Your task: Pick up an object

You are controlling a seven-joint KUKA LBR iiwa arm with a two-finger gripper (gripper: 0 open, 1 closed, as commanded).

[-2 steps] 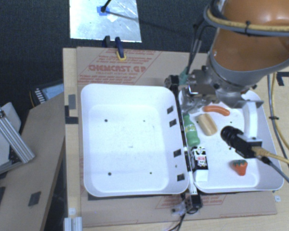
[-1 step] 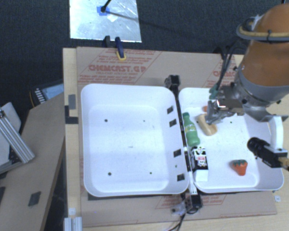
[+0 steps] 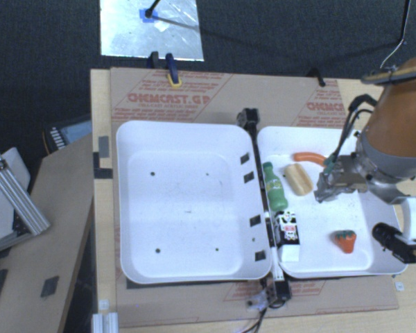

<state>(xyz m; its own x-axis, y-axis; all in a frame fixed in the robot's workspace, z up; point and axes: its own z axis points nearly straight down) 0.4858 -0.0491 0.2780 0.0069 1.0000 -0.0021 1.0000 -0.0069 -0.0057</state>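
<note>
While we look down on the right bin [image 3: 381, 263], nearest lies a strawberry [image 3: 344, 241], with a small cow-print carton [image 3: 287, 227] at its left edge. Farther in, a green bottle [image 3: 274, 184] lies along the left wall, a tan bread roll [image 3: 299, 179] beside it, an orange carrot [image 3: 309, 157] beyond. Our gripper [image 3: 327, 189] hangs just right of the roll; we cannot tell its state. The left bin [image 3: 187, 200] sits on the cardboard-covered bench [image 3: 215, 96].

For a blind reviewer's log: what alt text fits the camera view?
The grey arm's claw hovers over the right white bin, near a tan bread-like block, orange sausage-shaped piece, green plastic bottle, small black-and-white carton and red strawberry-like toy. The left white bin sits alongside.
</note>
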